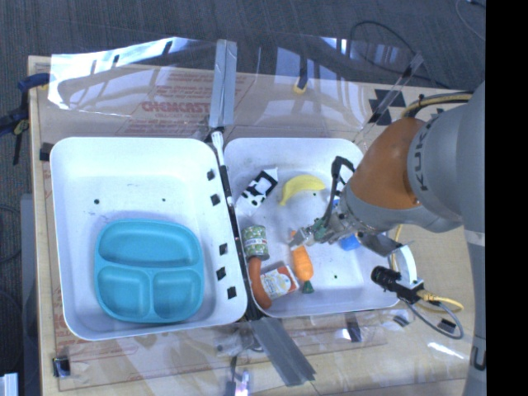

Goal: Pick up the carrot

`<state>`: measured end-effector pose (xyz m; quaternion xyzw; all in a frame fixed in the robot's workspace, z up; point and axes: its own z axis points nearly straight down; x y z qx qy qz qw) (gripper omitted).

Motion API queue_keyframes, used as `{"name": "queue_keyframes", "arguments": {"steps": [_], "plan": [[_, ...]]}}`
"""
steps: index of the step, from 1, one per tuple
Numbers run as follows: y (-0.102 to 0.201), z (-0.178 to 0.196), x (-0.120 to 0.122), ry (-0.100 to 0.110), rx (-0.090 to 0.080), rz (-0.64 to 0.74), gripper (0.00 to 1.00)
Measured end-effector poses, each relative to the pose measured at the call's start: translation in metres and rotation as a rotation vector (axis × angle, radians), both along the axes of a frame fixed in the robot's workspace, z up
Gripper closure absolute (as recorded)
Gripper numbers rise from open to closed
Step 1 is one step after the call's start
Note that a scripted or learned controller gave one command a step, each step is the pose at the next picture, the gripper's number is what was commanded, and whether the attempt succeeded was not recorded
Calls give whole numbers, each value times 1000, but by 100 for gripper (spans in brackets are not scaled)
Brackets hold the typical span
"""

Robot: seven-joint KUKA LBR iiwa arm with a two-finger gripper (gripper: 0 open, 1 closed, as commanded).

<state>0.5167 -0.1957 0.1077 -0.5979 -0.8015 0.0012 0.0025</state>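
Observation:
The carrot [303, 265] is small and orange with a green tip. It lies in the right bin [363, 291], toward its front. The gripper [318, 231] hangs just above and behind the carrot, at the end of the grey arm with the orange band [392, 176]. Its tips are close to the carrot's upper end. The arm's bulk hides how the tips stand and whether anything is between them.
Also in the right bin are a yellow banana [299, 187], a black-and-white tag [261, 187], a small can [256, 242], a red-and-white packet [275, 283] and a blue item [350, 242]. In the left bin [132, 167] sits a blue divided tray [150, 269].

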Motion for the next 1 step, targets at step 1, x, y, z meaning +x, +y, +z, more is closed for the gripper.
{"name": "queue_keyframes", "arguments": {"steps": [1], "plan": [[56, 98, 21, -6, -2, -285, 100]]}}
